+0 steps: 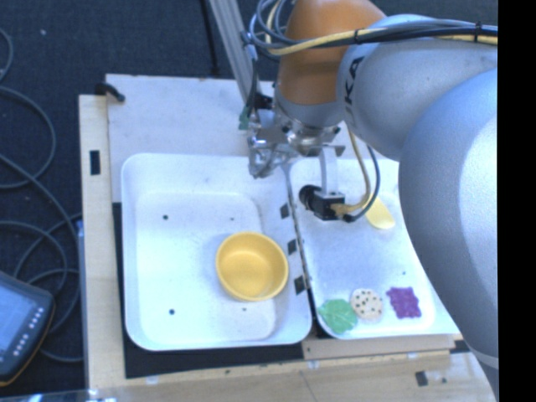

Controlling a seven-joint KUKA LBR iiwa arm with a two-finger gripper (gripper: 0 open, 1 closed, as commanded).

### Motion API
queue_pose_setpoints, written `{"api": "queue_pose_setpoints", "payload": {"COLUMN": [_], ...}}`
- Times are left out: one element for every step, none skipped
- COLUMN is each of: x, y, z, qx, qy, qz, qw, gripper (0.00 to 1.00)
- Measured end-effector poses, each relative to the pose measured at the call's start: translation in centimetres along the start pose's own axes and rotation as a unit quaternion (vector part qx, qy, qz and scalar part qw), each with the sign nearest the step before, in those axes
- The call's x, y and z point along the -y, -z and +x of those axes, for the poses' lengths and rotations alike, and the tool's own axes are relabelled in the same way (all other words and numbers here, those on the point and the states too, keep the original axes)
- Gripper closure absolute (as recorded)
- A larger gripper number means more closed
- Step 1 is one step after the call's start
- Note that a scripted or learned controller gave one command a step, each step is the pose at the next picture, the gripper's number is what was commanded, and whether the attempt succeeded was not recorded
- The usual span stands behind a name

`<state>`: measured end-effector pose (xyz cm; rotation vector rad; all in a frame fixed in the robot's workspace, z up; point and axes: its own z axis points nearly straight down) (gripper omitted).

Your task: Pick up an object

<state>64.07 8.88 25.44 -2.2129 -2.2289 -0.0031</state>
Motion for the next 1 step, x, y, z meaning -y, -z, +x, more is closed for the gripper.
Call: {"api": "queue_pose_setpoints", "payload": {"x": [-0.02], "y": [-0.03], "z": [-0.25], "qx": [0.0], "qy": [-0.002], "qz": [0.0], "qw": [1.0], "gripper": [0.0]}}
